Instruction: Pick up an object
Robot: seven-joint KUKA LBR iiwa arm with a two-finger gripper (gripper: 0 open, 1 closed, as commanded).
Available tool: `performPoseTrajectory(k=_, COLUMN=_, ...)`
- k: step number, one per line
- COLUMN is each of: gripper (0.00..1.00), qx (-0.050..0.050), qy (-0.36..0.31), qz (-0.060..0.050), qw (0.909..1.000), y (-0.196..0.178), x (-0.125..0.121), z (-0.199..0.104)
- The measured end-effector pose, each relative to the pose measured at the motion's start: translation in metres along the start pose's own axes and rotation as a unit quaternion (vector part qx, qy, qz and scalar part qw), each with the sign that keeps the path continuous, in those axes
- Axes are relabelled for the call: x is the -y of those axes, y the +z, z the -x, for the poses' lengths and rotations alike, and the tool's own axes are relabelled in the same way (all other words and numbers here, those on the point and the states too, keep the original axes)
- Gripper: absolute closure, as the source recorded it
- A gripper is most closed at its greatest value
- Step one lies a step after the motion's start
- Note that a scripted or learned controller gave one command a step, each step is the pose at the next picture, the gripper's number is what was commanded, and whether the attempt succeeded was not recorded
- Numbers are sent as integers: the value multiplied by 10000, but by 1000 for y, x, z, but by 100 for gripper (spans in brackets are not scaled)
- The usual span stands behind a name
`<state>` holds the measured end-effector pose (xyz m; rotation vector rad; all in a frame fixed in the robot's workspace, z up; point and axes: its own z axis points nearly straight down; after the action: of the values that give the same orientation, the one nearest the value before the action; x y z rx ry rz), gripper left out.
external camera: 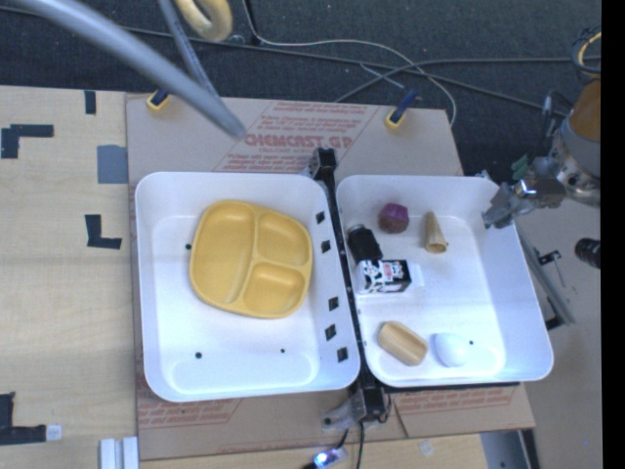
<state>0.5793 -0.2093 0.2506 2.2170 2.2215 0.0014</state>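
The tool (500, 209) sits at the far right rim of the right-hand shallow white bin (522, 306), small and blurred there, so how it stands and whether it holds anything cannot be told. By the look of things the pick has not begun: every candidate lies loose on the bin floor. A small purple ball-like object (394, 217) and a tan cone-shaped piece (434, 233) lie at the far side, nearest the tool; a black and white packet (376, 263) lies by the divider; a tan cylindrical block (402, 343) and a white rounded lump (450, 349) lie at the near side. The left-hand white bin (161, 291) carries a yellow divided plastic plate (250, 258).

The step in hand seems to be the approach. The next move calls for the arm to swing left over one item (the cone looks closest), line up above it and descend.
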Motion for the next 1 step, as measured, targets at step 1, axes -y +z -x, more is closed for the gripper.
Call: performPoseTrajectory(k=1, gripper=100, qx=-12, qy=-17, qz=-30, qw=10000, y=14, x=-8, z=-48)
